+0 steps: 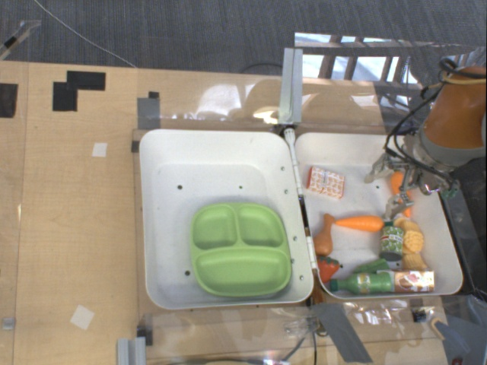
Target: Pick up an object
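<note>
My gripper (389, 186) hangs over the right bin (453, 261) near its back right part, and its fingers are spread open. A small orange piece (397, 181) shows between the fingers; whether it is gripped or just lies beneath is unclear. Just below are a carrot (359, 223), a green can (392, 240) and a round yellow biscuit (413, 240). A pink and white box (326, 182) lies to the gripper's left. A green bottle (380, 282) lies along the front wall.
A brown piece (324, 238) and a red pepper (329, 269) sit at the right bin's left side. The left bin (163, 173) holds a green divided plate (240, 249). A metal post (291, 86) stands behind the divider between the bins.
</note>
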Action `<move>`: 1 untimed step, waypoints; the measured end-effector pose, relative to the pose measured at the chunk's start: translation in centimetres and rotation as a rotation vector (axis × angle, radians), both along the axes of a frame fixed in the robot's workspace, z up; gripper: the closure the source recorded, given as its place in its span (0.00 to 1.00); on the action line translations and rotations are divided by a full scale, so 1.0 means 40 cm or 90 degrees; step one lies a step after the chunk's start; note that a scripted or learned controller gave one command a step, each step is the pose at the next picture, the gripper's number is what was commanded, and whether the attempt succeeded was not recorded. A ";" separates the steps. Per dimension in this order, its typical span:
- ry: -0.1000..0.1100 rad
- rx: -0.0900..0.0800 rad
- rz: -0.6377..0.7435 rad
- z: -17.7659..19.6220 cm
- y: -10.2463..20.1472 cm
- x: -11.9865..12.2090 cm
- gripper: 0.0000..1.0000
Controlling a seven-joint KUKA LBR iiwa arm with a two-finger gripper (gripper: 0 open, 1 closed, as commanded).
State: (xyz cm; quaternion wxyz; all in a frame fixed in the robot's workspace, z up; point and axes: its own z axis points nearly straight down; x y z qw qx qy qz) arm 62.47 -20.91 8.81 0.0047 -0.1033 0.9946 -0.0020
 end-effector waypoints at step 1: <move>-0.011 0.000 0.006 0.041 0.012 0.016 1.00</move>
